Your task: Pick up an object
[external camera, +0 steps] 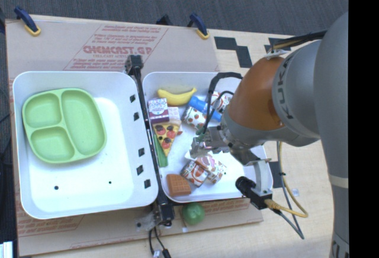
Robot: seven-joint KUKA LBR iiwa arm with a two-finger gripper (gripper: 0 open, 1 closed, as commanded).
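Looming largest, the arm (296,97) is reaching into the right bin (177,197), its gripper (204,143) hanging just above a crumpled packet (204,171); its state I cannot tell. A green tray (64,125) is lying in the left bin (83,200).

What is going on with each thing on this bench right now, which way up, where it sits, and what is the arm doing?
Green divided plate: flat, right way up, in the left bin.
Banana: lying flat at the right bin's far edge.
Pizza slice: flat, beside the divider.
Brown cracker: flat, near corner.
Green ball: outside the bins, on cardboard.
End effector: low over the right bin's pile.
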